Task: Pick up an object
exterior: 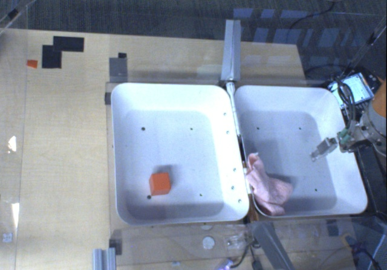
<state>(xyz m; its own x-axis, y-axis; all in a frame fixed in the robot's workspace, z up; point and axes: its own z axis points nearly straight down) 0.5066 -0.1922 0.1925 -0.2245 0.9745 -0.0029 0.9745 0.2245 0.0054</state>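
Worktop (66, 142) of pale wood carries 2 shallow white bins side by side. In the left bin (175, 96), an orange block (160, 183) sits on the floor toward the near-left corner, touching no wall. In the right bin (290, 96), a crumpled pink cloth (269, 185) lies in the near-left corner, one edge riding up against the wall by the divider between the bins; its folds are too soft to make out in detail.

The gripper (324, 148) reaches in from the right, over the right side of the right bin, well apart from the cloth and far from the block. It appears small and grey against the white floor; nothing is visible between its parts, and whether it is released or clenched cannot be told at this size. The wrist behind it is partly cut off by the frame edge, with cables and a small lit device (355, 89) just above it.
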